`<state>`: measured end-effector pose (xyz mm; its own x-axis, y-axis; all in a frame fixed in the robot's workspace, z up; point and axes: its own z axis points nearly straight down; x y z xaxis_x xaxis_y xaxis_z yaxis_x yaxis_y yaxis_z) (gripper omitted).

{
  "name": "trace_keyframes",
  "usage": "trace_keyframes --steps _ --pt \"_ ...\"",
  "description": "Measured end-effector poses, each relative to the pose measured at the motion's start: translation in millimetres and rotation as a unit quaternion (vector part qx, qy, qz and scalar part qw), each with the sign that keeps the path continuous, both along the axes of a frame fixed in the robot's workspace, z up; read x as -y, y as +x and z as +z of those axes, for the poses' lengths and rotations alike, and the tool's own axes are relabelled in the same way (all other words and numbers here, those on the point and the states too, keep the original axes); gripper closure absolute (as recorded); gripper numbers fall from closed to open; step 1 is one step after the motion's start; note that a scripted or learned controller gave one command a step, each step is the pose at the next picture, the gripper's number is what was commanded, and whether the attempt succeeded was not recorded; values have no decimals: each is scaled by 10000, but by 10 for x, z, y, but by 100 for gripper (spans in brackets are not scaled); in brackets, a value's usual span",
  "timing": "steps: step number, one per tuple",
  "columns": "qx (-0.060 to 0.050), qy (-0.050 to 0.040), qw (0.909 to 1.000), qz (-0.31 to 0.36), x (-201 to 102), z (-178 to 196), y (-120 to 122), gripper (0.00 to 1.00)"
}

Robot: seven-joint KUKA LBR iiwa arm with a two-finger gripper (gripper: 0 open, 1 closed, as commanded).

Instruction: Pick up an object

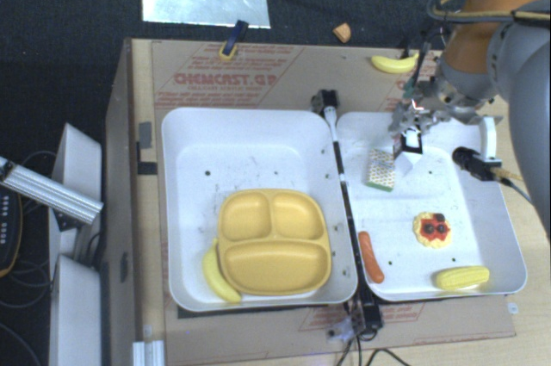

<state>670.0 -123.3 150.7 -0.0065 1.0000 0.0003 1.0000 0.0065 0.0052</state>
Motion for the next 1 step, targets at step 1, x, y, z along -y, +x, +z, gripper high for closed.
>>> trace_keyframes --steps 1 --pt "-9 3 10000 -4 -570 344 -413 100"
